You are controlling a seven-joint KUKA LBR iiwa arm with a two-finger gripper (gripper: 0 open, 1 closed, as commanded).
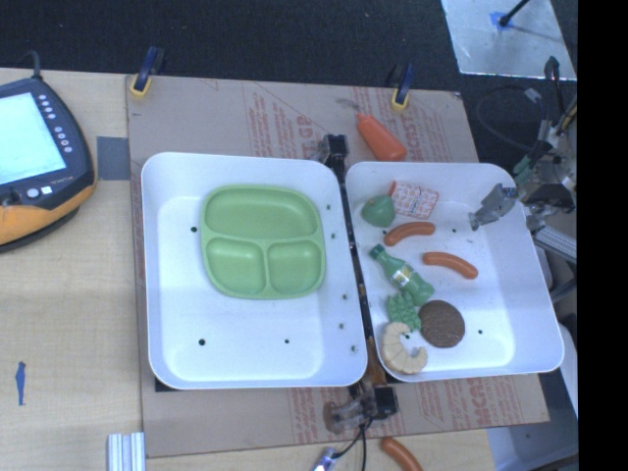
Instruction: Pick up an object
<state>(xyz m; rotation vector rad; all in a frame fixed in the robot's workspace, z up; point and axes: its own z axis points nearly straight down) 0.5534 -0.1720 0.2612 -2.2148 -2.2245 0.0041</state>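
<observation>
The right bin (510,292) holds several toy foods: a pink wafer pack (415,200), a green pepper (378,210), two sausages (409,232) (450,264), a green bottle (391,264), broccoli (403,306), a brown patty (442,324) and a bagel piece (403,349). My gripper (488,210) hangs over the bin's upper right corner, reaching in from the right, apart from all of them. Nothing shows between its fingers.
The left bin (177,292) carries a green divided plate (263,240). An orange carrot (380,137) lies on the cardboard behind the bins, and another orange piece (402,452) lies in front. A teach pendant (39,160) rests at the far left.
</observation>
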